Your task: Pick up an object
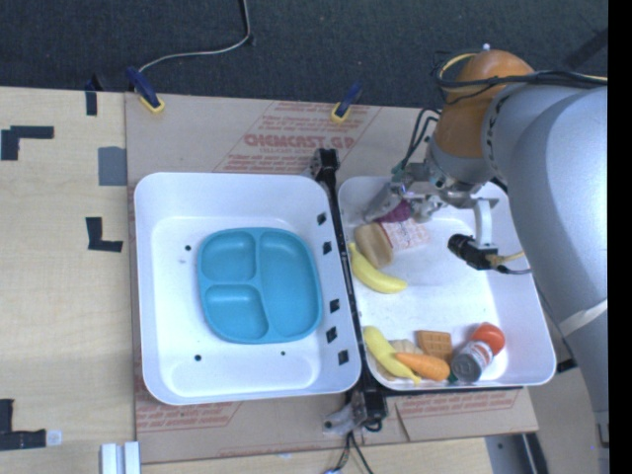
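Room is tight on my side: the right white bin (523, 358) is crowded along its front edge with a second yellow banana (383, 352), an orange carrot (423, 365), a tan cracker (433, 342) and a red-capped bottle (478, 352), while its middle lies bare. The left white bin (158, 265) carries a blue divided plate (261, 284). My gripper (400, 203) sits low at the right bin's back edge, over a pink-and-white packet (407, 233), beside a tan bread roll (374, 243) and a yellow banana (375, 275). Whether it pinches anything, I cannot tell.

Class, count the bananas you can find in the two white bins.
2. One banana lies mid right bin, below the gripper; another lies at its front-left corner beside the carrot. Others could be hidden.
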You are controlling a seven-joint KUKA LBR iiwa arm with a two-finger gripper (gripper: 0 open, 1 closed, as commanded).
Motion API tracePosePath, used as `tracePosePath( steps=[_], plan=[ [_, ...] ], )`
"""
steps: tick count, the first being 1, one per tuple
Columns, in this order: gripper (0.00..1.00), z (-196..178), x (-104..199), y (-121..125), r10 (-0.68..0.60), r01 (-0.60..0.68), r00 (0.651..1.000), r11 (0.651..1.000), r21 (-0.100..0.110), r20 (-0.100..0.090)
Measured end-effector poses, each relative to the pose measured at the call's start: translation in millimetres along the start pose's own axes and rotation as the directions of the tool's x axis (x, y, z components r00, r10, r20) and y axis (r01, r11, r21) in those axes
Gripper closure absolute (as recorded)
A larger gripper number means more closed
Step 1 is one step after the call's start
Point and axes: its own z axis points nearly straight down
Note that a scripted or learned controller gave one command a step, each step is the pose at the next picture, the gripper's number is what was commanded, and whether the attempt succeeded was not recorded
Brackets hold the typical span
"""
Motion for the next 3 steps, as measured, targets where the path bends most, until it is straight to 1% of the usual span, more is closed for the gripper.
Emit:
tracePosePath(
  steps=[2, 3],
  plan=[
    [0.00, -1.4, 10.2, -0.7, 0.002, -0.002, 1.000, 1.000, -0.004, 0.008],
    [1.00, -12.7, 10.4, 0.0, 0.001, -0.001, 1.000, 1.000, -0.005, 0.008]
  ],
)
